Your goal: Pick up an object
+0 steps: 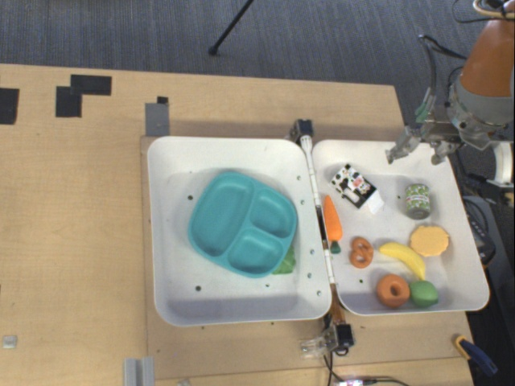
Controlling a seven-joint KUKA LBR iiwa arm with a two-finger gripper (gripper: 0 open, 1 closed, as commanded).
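1. The gripper [417, 145] hangs over the far right corner of the right bin [475, 273], its two fingers spread apart with nothing between them.
2. Every loose pickable object lies in that right bin, toward the camera and mostly to the view's left of the gripper. The left bin [165, 215] holds a teal divided plate [243, 223] with something green peeking from under it.
3. Nearest the gripper is the small green-and-white can [417, 200], just below it in the view. The black-and-white box [352, 185] sits a little farther to the left.
4. The yellow disc [429, 240], banana [402, 257], pretzel [361, 252], orange donut [393, 289] and green ball [424, 293] lie well apart from the gripper, near the front edge.
5. The carrot [331, 219] lies along the divider, its long axis running front to back.
6. Judged from this, the shortest move is a short drop toward the can.
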